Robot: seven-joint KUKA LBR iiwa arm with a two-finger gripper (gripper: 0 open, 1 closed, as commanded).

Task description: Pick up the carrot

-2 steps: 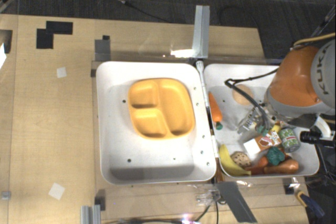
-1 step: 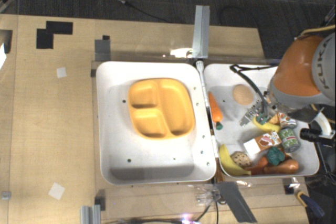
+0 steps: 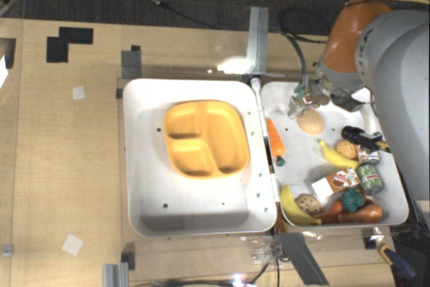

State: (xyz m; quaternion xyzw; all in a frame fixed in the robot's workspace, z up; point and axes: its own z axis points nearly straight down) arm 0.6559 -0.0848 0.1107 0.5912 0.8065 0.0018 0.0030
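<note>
Camera view: claw (image 3: 300,103) over right bin (image 3: 400,193).
I cannot tell its opening; carrot (image 3: 275,140) lies just below-left, untouched.

The carrot (image 3: 274,138) is a slim orange toy with a small dark green tip at its lower end. It lies flat on the floor of the right bin (image 3: 295,165), pressed along that bin's left wall, its length running up and down the view with a slight lean. It sits to the left of the claw (image 3: 300,101) and a little below it, near but apart from it, with bare white floor between the two. Nothing grips it.
</note>
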